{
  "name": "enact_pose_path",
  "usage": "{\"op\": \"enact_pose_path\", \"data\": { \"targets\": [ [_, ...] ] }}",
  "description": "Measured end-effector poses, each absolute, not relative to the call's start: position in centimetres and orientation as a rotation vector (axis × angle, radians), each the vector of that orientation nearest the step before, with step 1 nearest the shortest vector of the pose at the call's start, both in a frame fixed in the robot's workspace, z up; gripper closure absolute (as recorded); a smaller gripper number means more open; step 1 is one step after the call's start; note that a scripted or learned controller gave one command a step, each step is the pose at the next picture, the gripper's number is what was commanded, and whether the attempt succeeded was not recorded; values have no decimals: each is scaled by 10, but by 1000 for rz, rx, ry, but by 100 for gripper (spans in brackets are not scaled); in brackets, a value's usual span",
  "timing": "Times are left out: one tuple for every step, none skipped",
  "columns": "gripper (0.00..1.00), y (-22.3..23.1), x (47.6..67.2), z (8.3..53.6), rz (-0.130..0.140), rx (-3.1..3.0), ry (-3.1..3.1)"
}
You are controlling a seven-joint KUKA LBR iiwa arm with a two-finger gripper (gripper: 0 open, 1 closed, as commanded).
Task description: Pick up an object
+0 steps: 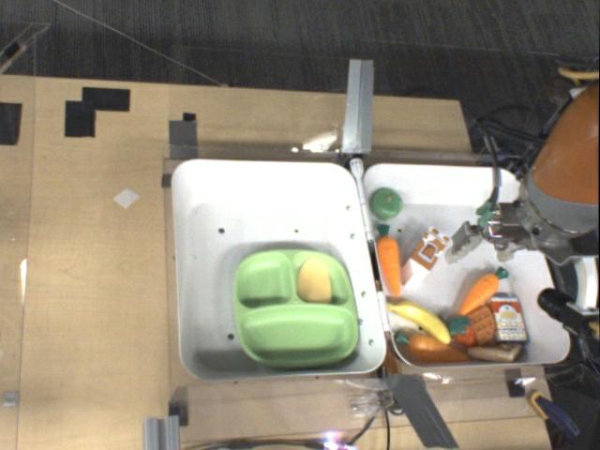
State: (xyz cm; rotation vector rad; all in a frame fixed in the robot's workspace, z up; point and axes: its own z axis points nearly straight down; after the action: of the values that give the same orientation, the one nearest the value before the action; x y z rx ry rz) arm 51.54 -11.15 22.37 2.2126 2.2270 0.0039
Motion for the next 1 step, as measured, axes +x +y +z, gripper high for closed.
{"op": "enact_pose_path", "data": {
  "targets": [
    [0,-152,490,101,1,2268,2173]
  ]
}}
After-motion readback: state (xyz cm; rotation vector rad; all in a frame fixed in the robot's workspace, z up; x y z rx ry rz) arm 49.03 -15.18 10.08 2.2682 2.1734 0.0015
